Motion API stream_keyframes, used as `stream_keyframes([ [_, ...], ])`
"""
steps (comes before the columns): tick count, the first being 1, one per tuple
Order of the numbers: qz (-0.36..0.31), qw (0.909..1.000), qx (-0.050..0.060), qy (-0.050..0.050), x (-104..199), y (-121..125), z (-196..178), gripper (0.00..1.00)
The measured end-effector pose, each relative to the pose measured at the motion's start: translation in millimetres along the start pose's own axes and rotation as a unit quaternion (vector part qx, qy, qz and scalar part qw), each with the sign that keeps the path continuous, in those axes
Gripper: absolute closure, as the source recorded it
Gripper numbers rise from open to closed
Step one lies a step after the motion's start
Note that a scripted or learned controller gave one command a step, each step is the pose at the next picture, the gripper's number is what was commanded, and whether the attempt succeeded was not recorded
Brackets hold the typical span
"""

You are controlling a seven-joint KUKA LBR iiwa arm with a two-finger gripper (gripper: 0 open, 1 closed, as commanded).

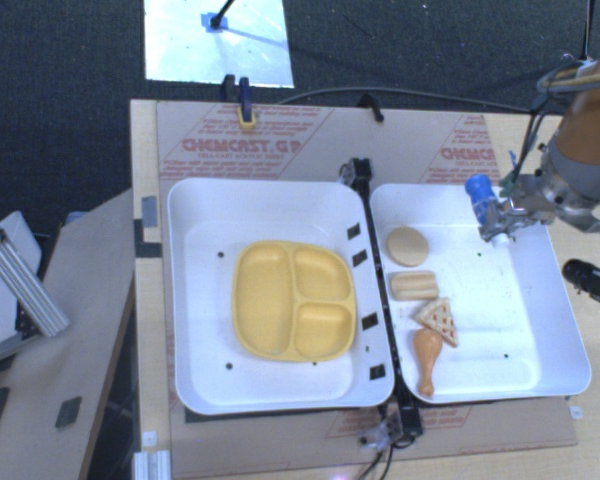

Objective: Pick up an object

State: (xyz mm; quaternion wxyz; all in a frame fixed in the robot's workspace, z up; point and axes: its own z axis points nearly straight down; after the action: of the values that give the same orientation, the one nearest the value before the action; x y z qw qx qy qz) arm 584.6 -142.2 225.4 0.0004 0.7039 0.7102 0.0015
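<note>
The right bin [540,368] holds a round tan disc [407,246], a pale bread-like roll [413,286], a triangular waffle-patterned slice [437,320] and an orange-brown drumstick [427,358], all along its left side. My gripper [495,226] hangs over the far middle of this bin, to the right of the disc and apart from all the food pieces. A small blue piece [478,192] sits at the gripper's upper left. I cannot tell whether it is held or part of the tool.
A yellow divided plate [292,301] lies in the left bin [205,268]. A black-clipped wall [372,268] separates the two bins. The grey arm with its orange band [585,133] comes in from the right. A black part [592,280] overhangs the right bin's rim.
</note>
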Motion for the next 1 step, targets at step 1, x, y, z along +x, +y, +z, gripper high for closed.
stream_keyframes([
  [1,0.000,1.0000,0.000,0.000,46.8,8.4,2.5,1.00],
])
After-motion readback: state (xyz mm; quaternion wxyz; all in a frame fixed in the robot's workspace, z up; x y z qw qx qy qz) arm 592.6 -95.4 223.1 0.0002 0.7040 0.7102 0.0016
